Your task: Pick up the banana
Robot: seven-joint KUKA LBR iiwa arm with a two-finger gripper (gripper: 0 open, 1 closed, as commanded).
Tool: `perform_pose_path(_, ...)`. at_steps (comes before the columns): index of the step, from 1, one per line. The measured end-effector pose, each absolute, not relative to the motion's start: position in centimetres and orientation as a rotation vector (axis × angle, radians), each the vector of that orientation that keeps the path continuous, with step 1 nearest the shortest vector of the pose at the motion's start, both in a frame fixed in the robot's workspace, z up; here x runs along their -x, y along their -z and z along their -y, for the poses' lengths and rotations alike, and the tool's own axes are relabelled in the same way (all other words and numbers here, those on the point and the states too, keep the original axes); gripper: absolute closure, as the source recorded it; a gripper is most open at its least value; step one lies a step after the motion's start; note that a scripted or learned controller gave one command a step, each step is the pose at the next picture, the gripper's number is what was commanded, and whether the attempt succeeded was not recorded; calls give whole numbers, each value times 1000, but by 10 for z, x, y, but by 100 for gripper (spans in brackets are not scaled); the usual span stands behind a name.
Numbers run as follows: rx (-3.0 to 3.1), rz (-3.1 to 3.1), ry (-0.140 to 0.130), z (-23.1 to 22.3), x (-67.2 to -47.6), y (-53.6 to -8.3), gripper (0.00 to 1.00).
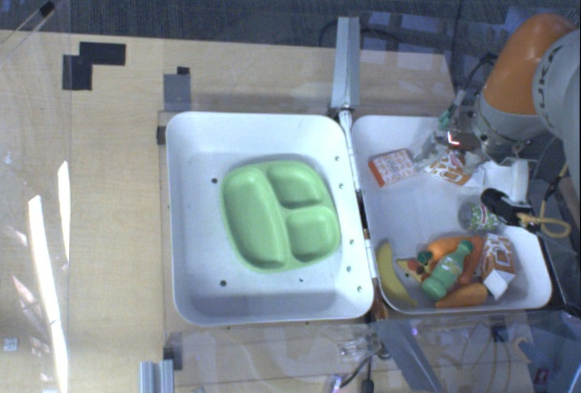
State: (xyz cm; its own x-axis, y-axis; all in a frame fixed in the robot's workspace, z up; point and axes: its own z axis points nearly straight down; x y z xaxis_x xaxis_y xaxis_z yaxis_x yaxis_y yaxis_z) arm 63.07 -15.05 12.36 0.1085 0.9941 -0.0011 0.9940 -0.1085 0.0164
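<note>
The yellow banana (392, 274) lies curved along the near left wall of the right bin (413, 201), next to a pile of items. My gripper (460, 143) hangs over the bin's far right part, above a small printed packet (451, 170). It is well away from the banana, up and to the right of it. The grey arm with its orange band (525, 64) reaches in from the right.
Right of the banana are a green bottle (448, 271), orange carrot-like pieces (465, 296) and a brown packet (500, 260). A red-and-white packet (392, 167) lies at the bin's far left. The left bin (195, 201) holds a green divided plate (280, 215).
</note>
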Motion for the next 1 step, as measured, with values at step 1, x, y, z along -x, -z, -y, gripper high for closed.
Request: perform_pose_path(1, -2435, -1974, -13, 129, -556, -113, 0)
